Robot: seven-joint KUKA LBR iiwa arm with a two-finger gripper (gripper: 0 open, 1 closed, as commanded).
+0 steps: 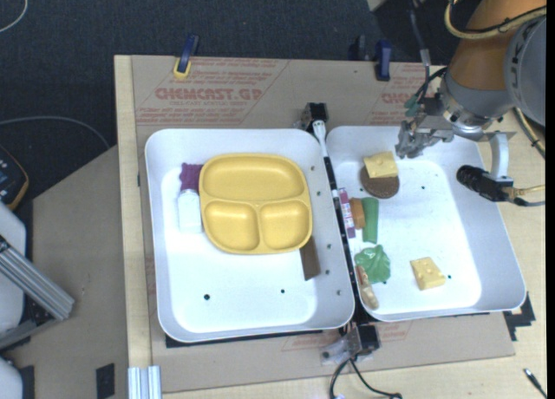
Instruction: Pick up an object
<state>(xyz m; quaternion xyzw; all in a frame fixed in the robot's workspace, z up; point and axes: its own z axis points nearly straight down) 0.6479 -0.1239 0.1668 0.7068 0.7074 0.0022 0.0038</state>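
Note:
My gripper (408,147) hangs over the back of the right bin (473,250), just right of a pale yellow block (380,166). That block rests on a brown round piece (381,186). Nothing shows between the gripper's tips. Further forward in the same bin lie a green stick (371,219), a crumpled green leafy piece (374,263) and a yellow cheese wedge (427,273). A thin red and white bar (349,212) lies along the bin's left wall, and an orange-brown piece (366,287) sits at the front left.
The left bin (243,302) holds a yellow divided plate (256,202), a purple item (189,175), a white bottle (188,212) and a brown block (310,262). The right bin's middle and right floor are bare.

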